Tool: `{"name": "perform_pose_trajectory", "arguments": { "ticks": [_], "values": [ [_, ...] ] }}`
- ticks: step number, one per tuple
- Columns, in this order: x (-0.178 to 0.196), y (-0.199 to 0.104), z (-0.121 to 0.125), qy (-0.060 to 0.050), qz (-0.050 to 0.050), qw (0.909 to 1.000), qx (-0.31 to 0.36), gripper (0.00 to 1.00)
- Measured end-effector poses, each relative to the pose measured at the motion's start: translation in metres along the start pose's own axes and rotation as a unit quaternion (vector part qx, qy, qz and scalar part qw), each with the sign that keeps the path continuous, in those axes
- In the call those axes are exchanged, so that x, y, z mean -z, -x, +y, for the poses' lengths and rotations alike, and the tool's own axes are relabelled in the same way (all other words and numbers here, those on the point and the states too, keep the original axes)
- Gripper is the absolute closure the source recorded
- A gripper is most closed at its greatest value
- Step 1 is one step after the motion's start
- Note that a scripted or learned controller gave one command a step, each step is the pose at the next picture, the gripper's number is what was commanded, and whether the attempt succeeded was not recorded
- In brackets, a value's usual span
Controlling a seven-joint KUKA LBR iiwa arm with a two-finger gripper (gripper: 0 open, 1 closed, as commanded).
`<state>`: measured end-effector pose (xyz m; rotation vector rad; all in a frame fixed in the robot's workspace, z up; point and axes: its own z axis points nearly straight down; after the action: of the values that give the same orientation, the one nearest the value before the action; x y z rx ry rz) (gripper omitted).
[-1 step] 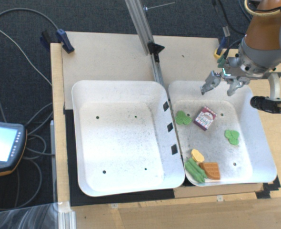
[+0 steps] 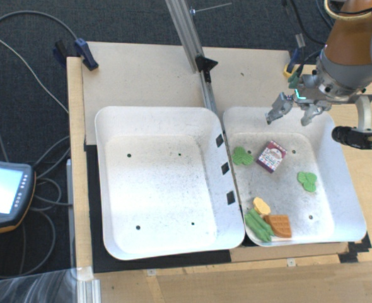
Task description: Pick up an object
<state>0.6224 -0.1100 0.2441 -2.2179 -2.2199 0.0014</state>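
In my right bin (image 2: pixel 340 169), a small maroon carton (image 2: pixel 271 156) lies between two green pieces (image 2: pixel 241 156). My gripper (image 2: pixel 293 112) hangs above the bin's far rim, up-right of the carton, fingers spread, holding nothing.

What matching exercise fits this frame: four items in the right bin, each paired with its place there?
Items:
1. maroon box
2. orange waffle piece
3. yellow piece
4. green piece by the right wall

Places:
A. front edge of the bin, beside the long green item
B. just behind the orange piece
C. middle of the bin, nearest the gripper
D. right side, alone

Pairs: 1-C, 2-A, 3-B, 4-D
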Motion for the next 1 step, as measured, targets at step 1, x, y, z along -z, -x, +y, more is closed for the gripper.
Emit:
{"name": "perform_pose_trajectory", "arguments": {
  "ticks": [1],
  "values": [
    [-0.0422, 0.0009, -0.0006, -0.002, 0.0, 1.0, -0.001, 0.0]
  ]
}}
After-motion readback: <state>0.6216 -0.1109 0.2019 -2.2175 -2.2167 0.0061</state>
